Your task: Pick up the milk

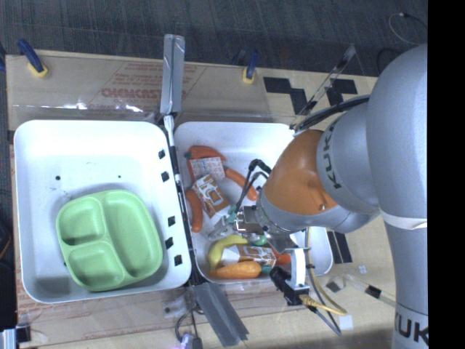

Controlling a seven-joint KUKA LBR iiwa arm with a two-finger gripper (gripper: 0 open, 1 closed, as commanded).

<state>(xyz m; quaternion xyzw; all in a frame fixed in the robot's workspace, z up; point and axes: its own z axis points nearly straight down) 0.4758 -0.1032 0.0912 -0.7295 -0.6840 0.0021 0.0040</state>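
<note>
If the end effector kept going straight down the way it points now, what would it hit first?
Probably the banana in the right bin; the end effector hangs just above it, though depth is unclear.

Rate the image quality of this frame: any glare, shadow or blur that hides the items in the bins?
Camera view: lighting is even and soft. The green plate is sharp in the left bin, which has faint shading along its walls. In the right bin, the arm covers and shadows part of the food; the banana and carton stay readable but slightly soft. Mild sheen on the plastic sheet.
</note>
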